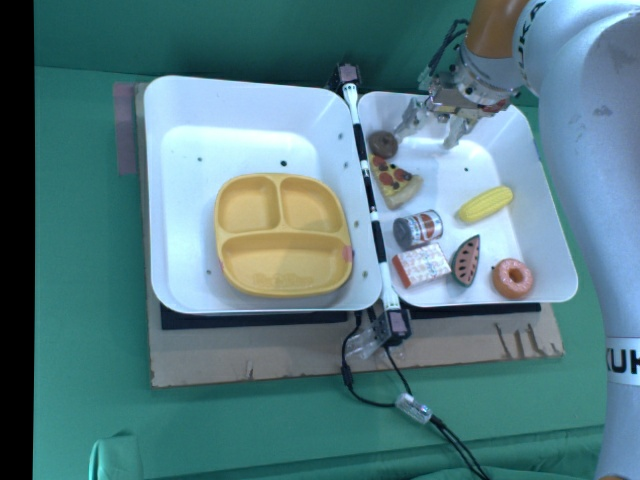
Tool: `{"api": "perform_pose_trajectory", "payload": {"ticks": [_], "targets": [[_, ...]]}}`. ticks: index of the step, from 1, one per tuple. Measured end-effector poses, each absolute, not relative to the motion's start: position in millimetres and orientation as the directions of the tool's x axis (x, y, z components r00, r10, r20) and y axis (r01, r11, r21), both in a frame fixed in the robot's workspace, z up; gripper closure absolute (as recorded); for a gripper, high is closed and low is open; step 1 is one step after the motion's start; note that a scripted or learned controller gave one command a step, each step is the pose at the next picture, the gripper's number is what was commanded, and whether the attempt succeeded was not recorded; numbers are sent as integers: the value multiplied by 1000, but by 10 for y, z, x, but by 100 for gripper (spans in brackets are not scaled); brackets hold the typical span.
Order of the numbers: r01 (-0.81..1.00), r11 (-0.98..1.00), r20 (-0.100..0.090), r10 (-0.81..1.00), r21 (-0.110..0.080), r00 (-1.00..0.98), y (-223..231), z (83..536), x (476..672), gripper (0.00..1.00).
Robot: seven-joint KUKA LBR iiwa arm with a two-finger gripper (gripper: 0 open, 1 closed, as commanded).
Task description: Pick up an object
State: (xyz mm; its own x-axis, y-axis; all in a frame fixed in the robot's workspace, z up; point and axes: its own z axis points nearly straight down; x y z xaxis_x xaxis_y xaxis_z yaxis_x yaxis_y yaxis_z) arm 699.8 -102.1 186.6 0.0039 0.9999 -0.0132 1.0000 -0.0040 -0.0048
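My pincer (pixel 432 125) hangs spread and empty, upper right of frame; nearest pick, the brown cookie (pixel 383 144), lies just lower-left of it.

A divided plate (pixel 283 235) lies in the left bin (pixel 175 118) (toy foods fill the right bin (pixel 540 198)).

A grey KUKA arm (pixel 590 168) sweeps in from the right of the frame, its thick lower link rising along the edge before bending over toward the far side. An orange band (pixel 500 3) rings the arm just above the wrist, directly over the gripper (pixel 432 128). The gripper points downward and slightly toward the camera, its two fingers (pixel 408 120) spread apart with nothing between them, thin cables trailing along the wrist just above.
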Motion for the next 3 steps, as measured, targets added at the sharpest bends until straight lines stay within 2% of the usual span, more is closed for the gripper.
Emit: {"api": "perform_pose_trajectory", "payload": {"ticks": [1, 2, 3], "targets": [[1000, -8, -6, 1000, 5, 8, -997, 2054, 7028, 100], [1000, -8, -10, 1000, 4, 8, -1014, 2054, 7025, 0], [1000, -12, -11, 1000, 19, 12, -1018, 2238, 7055, 100]]}}
